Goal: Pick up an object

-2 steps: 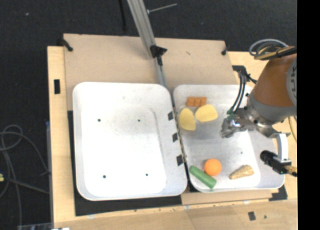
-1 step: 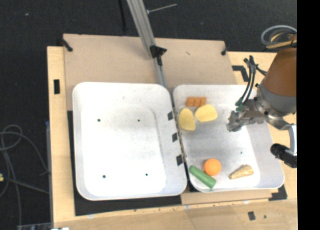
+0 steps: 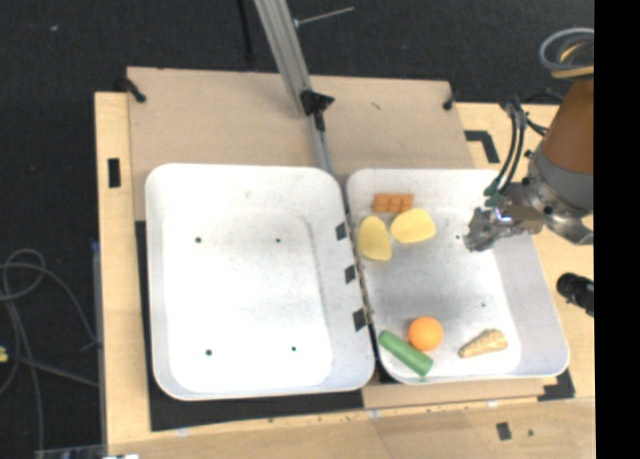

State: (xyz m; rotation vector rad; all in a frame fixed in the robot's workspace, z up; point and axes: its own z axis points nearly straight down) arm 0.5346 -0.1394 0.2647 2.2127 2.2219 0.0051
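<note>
A pale wooden bench [image 3: 115,277] carries two shallow white plastic bins side by side. The left bin [image 3: 245,277] shows just a few small dark dots on its floor. A slanted grey metal rail [image 3: 283,42] comes down from the top of the view and ends near the seam where the two bins meet.

In the right bin [image 3: 455,277], hard by its left wall, lies a pale yellow rounded piece [image 3: 374,239], and just beside it to the right a brighter yellow oval piece [image 3: 413,226]; the two look to be touching or nearly so. Directly above them sits a small orange ridged block [image 3: 392,203]. Toward the near edge of this bin a green cylinder [image 3: 404,354] lies at a slant in the left corner, with a round orange ball [image 3: 426,333] just beside its upper end. Further right rests a tan cone-shaped piece [image 3: 483,344], apart from the ball.

The gripper [image 3: 480,235] hangs over the right part of the right bin, well apart from every object, on the grey arm with its orange band [image 3: 575,132]. Whether it is open or closed cannot be told; nothing is seen in it.
</note>
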